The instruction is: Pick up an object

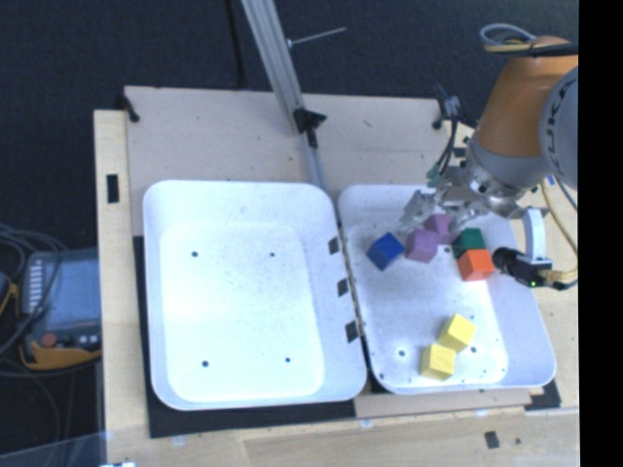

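In the right bin [506, 358] lie a blue cube [385, 251], a purple cube [422, 245], a green block [471, 239], an orange cube [475, 264] and two yellow cubes [457, 332] [438, 361]. My gripper [435, 214] hangs over the bin's upper part, right above the purple cube and a second purple piece [440, 227] beside it. The wrist hides much of the area between the purple and green pieces.
The left bin [165, 212] sits beside the right one with a narrow gap between them. A slanted metal rail [277, 56] rises from the back of the bench. Cables and a black connector [516, 261] hang near the right bin's right rim.
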`<state>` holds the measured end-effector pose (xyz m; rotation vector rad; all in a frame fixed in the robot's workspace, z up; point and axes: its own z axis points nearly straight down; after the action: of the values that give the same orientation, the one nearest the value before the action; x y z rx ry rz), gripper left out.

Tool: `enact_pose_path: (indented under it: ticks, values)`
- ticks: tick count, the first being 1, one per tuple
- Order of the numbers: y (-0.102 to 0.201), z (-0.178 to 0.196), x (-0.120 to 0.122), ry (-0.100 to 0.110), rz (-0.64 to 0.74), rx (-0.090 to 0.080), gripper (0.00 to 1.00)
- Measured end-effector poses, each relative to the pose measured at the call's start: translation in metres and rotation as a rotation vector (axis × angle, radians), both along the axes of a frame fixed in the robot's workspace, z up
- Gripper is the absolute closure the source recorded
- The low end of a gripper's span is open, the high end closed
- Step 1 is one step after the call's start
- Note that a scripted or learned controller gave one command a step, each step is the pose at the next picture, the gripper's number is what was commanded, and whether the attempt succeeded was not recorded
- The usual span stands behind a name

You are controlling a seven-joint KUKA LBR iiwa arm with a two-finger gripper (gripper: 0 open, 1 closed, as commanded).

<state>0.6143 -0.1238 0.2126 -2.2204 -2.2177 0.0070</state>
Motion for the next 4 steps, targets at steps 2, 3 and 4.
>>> enact_pose_path:
  ticks: [2,3,4]
  values:
    - [-0.009,-0.073,0.007,-0.021,0.001,-0.003,0.00]
    - [-0.011,-0.065,0.007,-0.022,-0.005,-0.005,1.00]
    - [-0.006,-0.016,0.002,-0.011,0.005,-0.001,1.00]
